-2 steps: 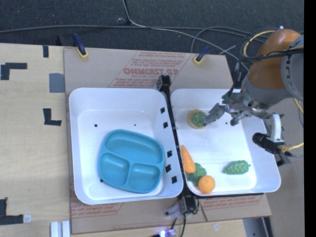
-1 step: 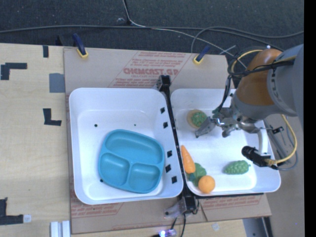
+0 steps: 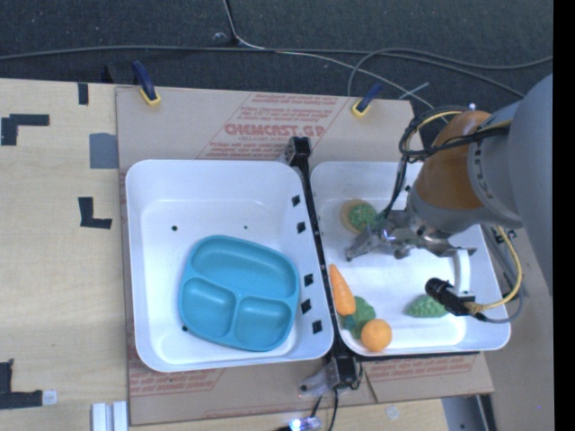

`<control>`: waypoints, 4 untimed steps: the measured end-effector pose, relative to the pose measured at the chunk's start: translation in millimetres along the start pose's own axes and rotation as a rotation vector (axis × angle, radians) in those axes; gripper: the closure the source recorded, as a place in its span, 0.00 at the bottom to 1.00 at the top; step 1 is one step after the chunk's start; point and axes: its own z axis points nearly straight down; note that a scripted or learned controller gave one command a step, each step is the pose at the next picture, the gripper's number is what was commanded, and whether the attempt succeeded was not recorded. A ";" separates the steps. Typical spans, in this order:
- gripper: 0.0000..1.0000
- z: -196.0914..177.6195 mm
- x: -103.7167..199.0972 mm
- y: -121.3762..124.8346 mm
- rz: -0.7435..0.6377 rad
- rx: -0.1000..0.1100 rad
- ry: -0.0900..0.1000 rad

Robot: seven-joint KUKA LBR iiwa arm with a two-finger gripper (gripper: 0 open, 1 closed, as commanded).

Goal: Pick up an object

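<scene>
Green and leafy, a small toy vegetable [image 3: 359,215] lies just beyond the gripper [image 3: 375,237], on its far side, in the right-hand bin [image 3: 395,173]. From where I stand the metal fingers seem spread over the bin floor with nothing between them. Nearer than the gripper lie a carrot [image 3: 341,291], an orange ball [image 3: 375,334] and another green piece [image 3: 426,307]. To do this well, I'd centre over the nearest piece, drop straight down and close squarely, keeping clear of the wall.
</scene>
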 end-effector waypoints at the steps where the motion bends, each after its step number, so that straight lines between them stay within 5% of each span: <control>1: 1.00 -12.6 -0.3 0.9 -0.001 -0.002 -0.001; 4: 1.00 -179.8 -4.8 17.3 -0.001 -0.005 0.001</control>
